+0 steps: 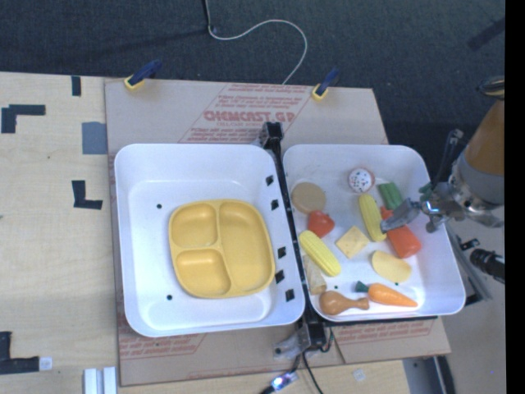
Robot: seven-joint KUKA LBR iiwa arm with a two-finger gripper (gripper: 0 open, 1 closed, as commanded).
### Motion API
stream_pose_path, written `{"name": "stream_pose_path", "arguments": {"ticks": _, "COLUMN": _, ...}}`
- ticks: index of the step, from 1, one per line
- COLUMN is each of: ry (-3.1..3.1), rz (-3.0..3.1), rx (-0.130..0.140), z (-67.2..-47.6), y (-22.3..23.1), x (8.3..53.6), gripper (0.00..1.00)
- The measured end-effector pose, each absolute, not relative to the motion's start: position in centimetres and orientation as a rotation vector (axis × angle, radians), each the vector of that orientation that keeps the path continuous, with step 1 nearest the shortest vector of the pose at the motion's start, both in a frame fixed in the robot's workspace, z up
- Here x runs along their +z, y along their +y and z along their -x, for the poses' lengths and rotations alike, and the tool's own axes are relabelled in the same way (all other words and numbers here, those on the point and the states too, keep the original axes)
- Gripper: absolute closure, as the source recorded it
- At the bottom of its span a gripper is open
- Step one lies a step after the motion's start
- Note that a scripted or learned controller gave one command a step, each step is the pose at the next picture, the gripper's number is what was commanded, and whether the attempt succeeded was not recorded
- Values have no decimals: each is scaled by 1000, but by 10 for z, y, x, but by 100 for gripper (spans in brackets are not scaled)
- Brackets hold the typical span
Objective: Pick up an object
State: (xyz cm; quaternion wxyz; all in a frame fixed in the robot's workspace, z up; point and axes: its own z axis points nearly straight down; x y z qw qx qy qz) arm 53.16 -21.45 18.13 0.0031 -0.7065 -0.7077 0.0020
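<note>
The right bin (439, 290) holds several toy foods: a brown disc (309, 196), a red tomato (321, 223), two corn cobs (320, 253) (370, 215), a cheese wedge (353, 241), a pale yellow lump (390, 266), a carrot (392, 295), a drumstick (343, 304), a green piece (390, 194), a red piece (404, 241) and a small speckled ball (360, 180). My gripper (399, 218) reaches in from the right, low over the bin's right side. It sits between the green piece and the red piece, right beside the upright corn cob. I see nothing lifted.
The left bin (135, 220) carries a yellow divided plate (221, 247). A black clip (271, 134) joins the bins at the back. Both bins rest on cardboard (238, 113) held by two blue-yellow clamps. A white cable (271, 27) loops behind.
</note>
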Motion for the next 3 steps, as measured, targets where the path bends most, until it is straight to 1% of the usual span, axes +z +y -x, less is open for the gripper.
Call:
{"name": "stream_pose_path", "arguments": {"ticks": 2, "ry": -2220, "rz": 2215, "rx": 0, "z": -535, "y": -216, "x": 85, "gripper": 0}}
{"name": "stream_pose_path", "arguments": {"ticks": 3, "ry": -2225, "rz": 2219, "rx": -6, "z": -537, "y": -216, "x": 99, "gripper": 100}}
